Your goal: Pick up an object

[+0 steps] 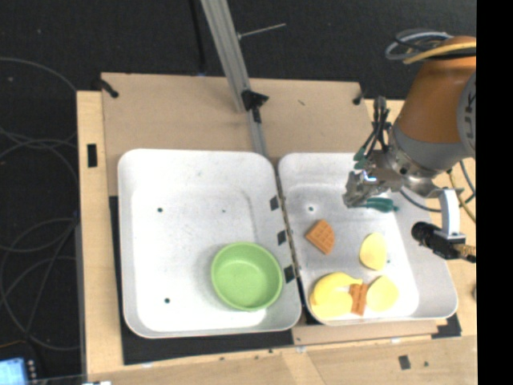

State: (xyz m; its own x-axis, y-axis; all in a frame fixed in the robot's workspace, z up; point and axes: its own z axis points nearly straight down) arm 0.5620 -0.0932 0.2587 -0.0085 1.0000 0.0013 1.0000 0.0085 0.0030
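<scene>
Camera view shows the gripper (365, 189) hanging over the upper part of the right bin (321, 171), near that bin's far wall; whether it is spread or pressed together cannot be told from this slant, and nothing is seen caught in it. A small teal piece (383, 205) shows just beside it, to its lower right, though what that piece is cannot be made out. The orange waffle-like piece (321, 236) lies on the bin floor below and to the left of the gripper, apart from it. The small yellow piece (373, 251) lies below the gripper, also apart. Further toward the near wall sit a larger yellow piece (333, 291) and another yellow piece (383, 293), with a narrow orange strip (358, 299) lying between and touching them. The arm (433, 119) comes in from the right, its orange band above the grey wrist, angled down and leftward toward the bin. In the left bin (160, 183), a green bowl (246, 275) stands upright near the lower right corner, well apart from the gripper.
</scene>
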